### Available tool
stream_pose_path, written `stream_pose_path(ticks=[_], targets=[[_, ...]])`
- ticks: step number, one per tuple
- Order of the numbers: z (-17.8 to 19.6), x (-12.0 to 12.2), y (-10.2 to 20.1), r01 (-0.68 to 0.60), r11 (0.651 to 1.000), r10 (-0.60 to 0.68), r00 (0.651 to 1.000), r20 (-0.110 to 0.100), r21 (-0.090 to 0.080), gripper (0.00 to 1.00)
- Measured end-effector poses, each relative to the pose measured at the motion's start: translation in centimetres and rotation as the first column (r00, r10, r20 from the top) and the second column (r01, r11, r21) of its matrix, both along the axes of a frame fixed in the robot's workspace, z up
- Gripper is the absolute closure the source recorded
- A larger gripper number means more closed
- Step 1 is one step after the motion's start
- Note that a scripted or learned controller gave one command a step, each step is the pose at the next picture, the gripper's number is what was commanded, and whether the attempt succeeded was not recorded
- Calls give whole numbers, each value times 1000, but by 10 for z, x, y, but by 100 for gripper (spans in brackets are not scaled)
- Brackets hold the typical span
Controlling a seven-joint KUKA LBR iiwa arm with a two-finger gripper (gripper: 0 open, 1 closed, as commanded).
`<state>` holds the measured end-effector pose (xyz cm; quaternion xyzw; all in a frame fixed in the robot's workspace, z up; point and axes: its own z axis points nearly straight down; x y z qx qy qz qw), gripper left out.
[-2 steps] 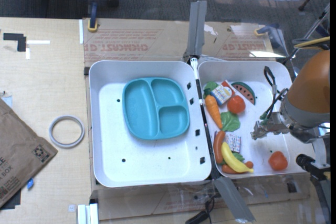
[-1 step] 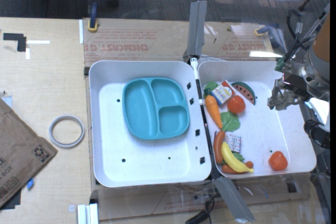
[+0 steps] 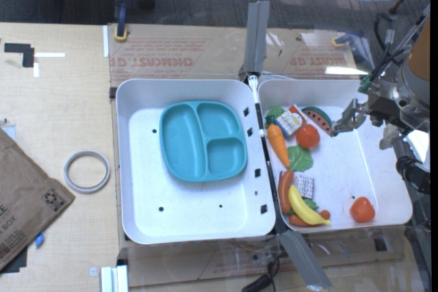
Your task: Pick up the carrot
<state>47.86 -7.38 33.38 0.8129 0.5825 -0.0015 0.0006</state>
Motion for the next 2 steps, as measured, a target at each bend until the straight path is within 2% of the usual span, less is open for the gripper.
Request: stream_pose_path(ticks=[1, 2], targets=[[-144, 4, 6, 153, 988, -153, 988, -3, 2, 0], [-152, -2, -48, 69, 998, -69, 998, -3, 2, 0]])
